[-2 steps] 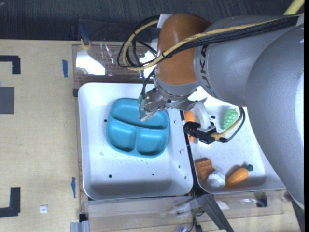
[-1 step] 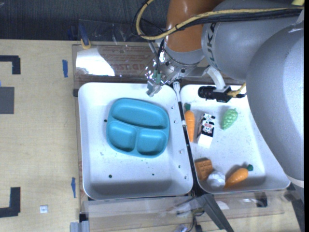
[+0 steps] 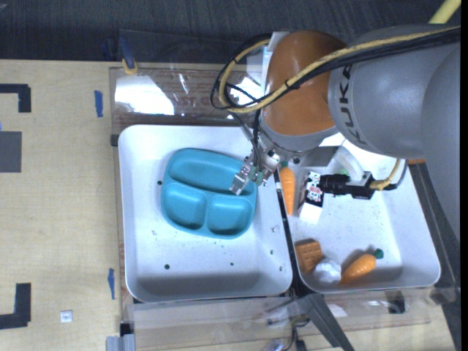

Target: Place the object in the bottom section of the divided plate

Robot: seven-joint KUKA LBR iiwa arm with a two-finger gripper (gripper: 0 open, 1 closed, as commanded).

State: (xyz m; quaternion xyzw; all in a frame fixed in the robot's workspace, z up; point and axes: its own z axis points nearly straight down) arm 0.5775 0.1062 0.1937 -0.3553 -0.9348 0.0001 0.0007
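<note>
Camera view
Pincer [image 3: 245, 178]: low over the right rim of the divided plate [image 3: 191, 212], about where the far compartment meets the near right one. Whether it is wide, narrow or carrying something, I cannot tell; it is too small and cluttered.
Divided plate: blue, in the left bin [image 3: 146, 254]. It has one large compartment on the far side and two smaller ones on the near side, and all three look bare.
Object: not seen in the pincer or on the plate. The likeliest candidate is the carrot [image 3: 289, 189] in the right bin [image 3: 409, 232], just beside the wall between the bins.
Other items: a second carrot [image 3: 360, 265] and a brown piece [image 3: 308, 252] at the near end of the right bin.
Risk, wrong compartment: the pincer sits on the dividing ridge, so a release here could roll the object into the far section.
Risk, ambiguity: there are two near compartments, so the target is uncertain.
Risk, empty release: if nothing is carried, the plate stays bare.
Risk, plate shift: contact with the rim could slide or tip the plate.
</note>
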